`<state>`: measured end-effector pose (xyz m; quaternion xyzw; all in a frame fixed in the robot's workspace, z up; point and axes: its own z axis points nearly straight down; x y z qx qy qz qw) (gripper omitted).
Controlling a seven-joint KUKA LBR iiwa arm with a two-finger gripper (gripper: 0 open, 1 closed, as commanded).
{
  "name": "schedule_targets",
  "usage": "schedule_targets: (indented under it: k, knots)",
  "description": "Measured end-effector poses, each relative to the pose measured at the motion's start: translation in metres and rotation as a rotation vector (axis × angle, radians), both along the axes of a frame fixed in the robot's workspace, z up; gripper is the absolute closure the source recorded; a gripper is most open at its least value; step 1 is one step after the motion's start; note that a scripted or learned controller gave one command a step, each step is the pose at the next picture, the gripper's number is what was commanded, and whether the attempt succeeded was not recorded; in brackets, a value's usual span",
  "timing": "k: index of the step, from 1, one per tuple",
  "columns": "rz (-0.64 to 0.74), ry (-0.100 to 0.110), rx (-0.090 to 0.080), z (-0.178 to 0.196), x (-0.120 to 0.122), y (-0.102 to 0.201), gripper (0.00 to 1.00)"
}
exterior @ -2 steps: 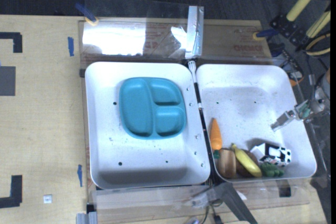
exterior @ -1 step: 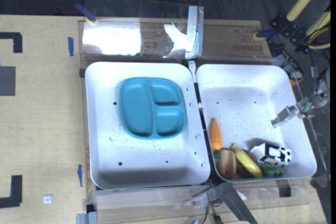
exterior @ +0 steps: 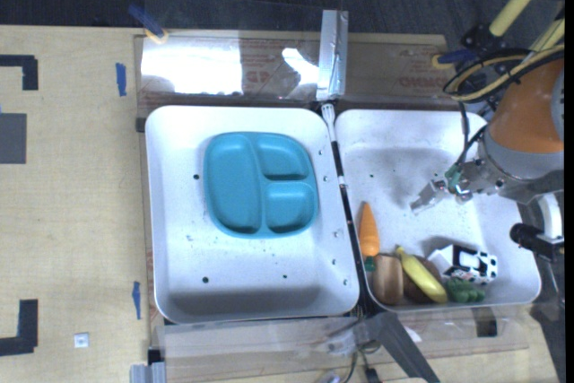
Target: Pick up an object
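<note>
We hover our gripper (exterior: 429, 195) above the right bin (exterior: 395, 139), jaws open and empty; next we descend toward the banana (exterior: 421, 275).

Glossy white plastic bins (exterior: 170, 193) hold a matt blue plastic tray (exterior: 261, 183).

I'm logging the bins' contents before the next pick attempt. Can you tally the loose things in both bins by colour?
Blue: 1, the divided plate
Orange: 1, the carrot
Yellow: 1, the banana
Brown: 1, the rounded brown piece
Black and white: 1, the small toy
Green: 1, the leafy piece
Total: 6
</note>
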<state>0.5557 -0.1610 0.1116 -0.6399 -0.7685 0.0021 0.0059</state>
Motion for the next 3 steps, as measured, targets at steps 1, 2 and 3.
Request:
schedule_targets:
  k: [1, 2, 3]
  knots:
    - [0.050, -0.007, -0.002, -0.003, -0.077, 0.017, 0.00]
    - [-0.121, -0.010, -0.006, -0.001, -0.049, 0.019, 0.00]
    - [0.040, -0.018, -0.006, 0.081, -0.072, 0.020, 0.00]
